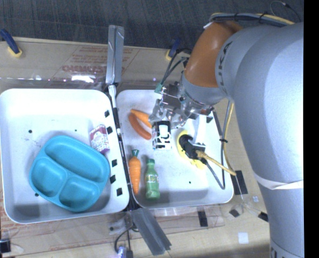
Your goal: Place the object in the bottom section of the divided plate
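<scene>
While the gripper (162,136) is seen over the upper middle of the right bin (181,190), nothing can be made out between its tips, and how wide it stands cannot be told from this slanted view. An orange oblong piece (140,123) is found just beside the gripper, on its left in the view, lying slantwise on the floor of that same bin near the upper left corner. It is the thing nearest to the gripper, and it is not held.

Four things are counted in the right bin. Besides the orange oblong piece, one carrot (134,172) is laid lengthwise along the left wall with its green end upward in the view. One green bottle (151,180) lies just beside the carrot, on the right of it. One yellow thing (199,163) is mostly hidden under the robot's parts, so its kind cannot be told.

Two things are counted in the left bin (19,122). One blue divided plate (68,163) is placed in the lower half; three sections are seen in it, one long and two smaller. One small pink and white packet (99,138) is set near the right wall, just above the plate's edge. The plate is well apart from the gripper.
</scene>
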{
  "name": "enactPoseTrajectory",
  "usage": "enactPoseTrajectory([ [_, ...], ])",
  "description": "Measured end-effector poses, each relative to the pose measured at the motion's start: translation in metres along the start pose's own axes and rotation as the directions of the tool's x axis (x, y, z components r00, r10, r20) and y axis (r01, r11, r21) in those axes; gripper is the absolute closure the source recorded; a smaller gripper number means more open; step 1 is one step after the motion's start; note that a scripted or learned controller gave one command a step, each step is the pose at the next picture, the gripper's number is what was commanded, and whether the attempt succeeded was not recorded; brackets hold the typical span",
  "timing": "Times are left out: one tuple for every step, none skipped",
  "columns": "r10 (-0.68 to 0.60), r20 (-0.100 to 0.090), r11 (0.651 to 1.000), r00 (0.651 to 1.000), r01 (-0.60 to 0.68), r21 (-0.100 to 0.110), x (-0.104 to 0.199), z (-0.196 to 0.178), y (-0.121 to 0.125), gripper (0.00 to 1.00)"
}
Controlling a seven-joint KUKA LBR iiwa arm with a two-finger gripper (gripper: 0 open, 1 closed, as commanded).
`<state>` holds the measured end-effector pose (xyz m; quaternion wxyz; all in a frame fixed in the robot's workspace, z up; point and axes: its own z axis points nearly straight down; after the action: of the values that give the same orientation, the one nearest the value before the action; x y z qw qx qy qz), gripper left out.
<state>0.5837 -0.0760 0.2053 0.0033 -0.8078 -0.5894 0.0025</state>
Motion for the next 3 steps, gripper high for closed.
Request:
enactPoseTrajectory([
  [-0.057, 0.0, 0.998, 0.998, 0.057, 0.0, 0.084, 0.015, -0.017, 1.0],
  [-0.057, 0.001, 0.998, 0.998, 0.057, 0.0, 0.083, 0.015, -0.017, 0.0],
  [-0.362, 0.002, 0.932, 0.932, 0.362, -0.002, 0.084, 0.015, -0.097, 0.0],
])
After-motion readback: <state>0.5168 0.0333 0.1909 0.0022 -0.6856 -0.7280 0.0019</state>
